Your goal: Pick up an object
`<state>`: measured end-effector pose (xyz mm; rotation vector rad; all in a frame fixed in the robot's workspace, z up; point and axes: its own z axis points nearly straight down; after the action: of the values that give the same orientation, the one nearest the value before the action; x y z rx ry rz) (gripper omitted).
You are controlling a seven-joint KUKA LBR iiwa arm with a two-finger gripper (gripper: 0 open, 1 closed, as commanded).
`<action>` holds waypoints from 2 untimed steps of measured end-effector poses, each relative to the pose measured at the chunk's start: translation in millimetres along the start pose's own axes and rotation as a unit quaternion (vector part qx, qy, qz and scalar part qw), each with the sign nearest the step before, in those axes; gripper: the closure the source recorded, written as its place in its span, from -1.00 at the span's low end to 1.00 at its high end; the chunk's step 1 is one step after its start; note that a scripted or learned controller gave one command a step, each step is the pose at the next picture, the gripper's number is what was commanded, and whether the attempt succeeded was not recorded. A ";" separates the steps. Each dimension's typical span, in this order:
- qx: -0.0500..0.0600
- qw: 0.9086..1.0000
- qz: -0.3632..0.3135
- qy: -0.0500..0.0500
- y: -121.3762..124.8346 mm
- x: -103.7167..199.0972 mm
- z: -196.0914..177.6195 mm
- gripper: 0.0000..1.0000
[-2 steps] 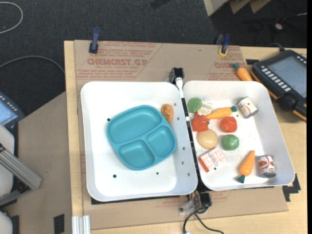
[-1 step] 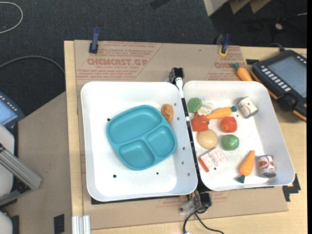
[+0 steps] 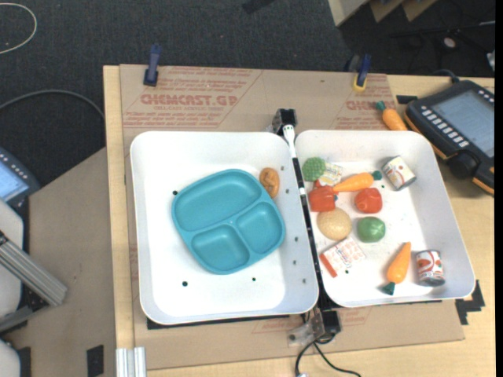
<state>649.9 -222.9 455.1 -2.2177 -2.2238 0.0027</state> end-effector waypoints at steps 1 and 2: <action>-0.008 1.000 0.000 -0.003 -1.4 -0.5 -86.7 1.00; 0.002 1.000 0.001 0.001 17.2 -0.3 -24.7 1.00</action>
<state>667.2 -223.1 479.7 -2.2168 -2.2201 0.0048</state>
